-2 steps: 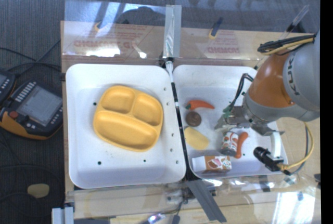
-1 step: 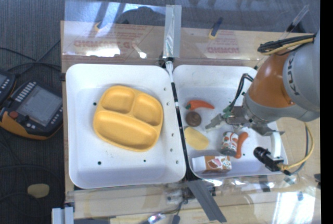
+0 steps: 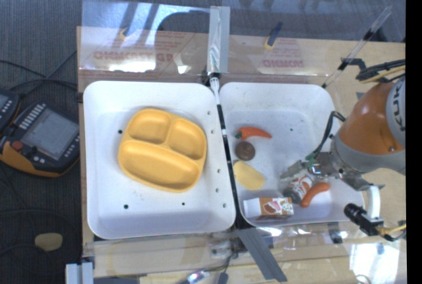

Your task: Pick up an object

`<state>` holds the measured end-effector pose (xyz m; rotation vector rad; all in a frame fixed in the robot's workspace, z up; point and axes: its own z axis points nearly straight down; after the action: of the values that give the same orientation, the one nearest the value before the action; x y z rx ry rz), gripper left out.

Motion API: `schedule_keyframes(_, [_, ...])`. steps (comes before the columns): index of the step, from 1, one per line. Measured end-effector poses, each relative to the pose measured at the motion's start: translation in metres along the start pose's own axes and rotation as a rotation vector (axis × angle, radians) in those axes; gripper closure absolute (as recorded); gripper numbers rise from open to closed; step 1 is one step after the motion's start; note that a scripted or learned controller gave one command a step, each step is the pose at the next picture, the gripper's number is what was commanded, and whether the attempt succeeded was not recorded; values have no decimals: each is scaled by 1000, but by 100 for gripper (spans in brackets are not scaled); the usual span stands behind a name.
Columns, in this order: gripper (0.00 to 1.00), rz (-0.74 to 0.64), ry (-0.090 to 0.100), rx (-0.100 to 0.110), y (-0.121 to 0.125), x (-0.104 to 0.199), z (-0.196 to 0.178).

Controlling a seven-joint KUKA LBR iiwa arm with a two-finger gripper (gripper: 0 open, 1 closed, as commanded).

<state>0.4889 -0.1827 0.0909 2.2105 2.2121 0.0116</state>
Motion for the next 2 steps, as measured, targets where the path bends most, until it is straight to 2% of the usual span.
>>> schedule_keyframes(1, [100, 0, 1, -4, 2, 0, -10])
schedule_keyframes(2, [0, -1, 1, -3, 2, 0, -10])
